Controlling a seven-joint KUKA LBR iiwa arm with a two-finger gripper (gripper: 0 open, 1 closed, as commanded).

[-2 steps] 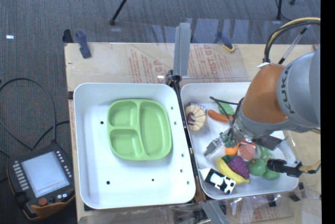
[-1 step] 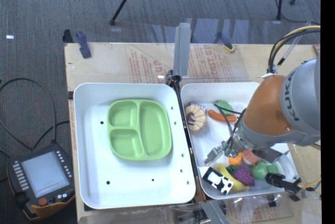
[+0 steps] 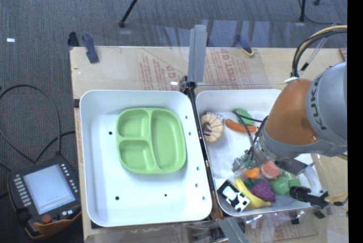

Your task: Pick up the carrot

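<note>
"KUKA" lettering on arm (image 3: pixel 317 117) above carrot (image 3: pixel 240 126); gripper (image 3: pixel 248 163) grip impossible to tell.

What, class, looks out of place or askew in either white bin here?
Nothing is spilled or damaged. The green tray lies flat in the left bin. The right bin is crowded: carrot near the top, with banana, grapes and other toys heaped together beneath the arm.

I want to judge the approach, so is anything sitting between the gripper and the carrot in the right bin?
Nothing visible lies between them. The carrot lies on bare bin floor near the far side of the right bin, with the gripper nearer the camera. The round pastry sits to its left, off that line.
</note>
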